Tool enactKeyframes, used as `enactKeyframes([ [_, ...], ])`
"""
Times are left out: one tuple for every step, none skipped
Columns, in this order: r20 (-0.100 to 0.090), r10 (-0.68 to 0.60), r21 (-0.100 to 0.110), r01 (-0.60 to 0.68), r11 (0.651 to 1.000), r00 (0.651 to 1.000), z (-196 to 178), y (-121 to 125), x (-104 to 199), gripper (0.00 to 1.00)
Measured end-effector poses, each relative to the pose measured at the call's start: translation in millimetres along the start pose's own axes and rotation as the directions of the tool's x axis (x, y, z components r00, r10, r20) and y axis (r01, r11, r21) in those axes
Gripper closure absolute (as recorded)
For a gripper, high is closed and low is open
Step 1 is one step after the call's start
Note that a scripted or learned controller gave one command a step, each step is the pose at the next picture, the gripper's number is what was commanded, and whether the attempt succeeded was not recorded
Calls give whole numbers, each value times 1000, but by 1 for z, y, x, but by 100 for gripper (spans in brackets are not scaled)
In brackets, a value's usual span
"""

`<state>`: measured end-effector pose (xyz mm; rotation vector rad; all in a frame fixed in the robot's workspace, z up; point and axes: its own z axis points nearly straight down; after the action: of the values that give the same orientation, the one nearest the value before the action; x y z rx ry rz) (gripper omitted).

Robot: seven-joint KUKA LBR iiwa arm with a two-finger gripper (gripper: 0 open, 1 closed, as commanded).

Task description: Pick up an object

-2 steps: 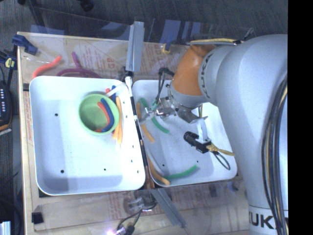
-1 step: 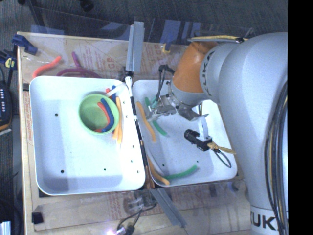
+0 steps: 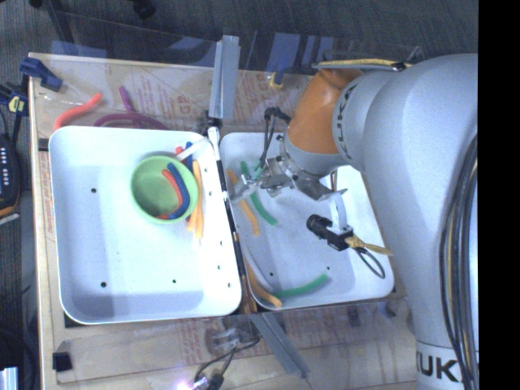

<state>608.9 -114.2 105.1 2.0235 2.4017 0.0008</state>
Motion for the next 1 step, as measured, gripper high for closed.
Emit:
enactKeyframes([
  [-2,-2,-1,2,1000,1000,-10,1,1,100],
])
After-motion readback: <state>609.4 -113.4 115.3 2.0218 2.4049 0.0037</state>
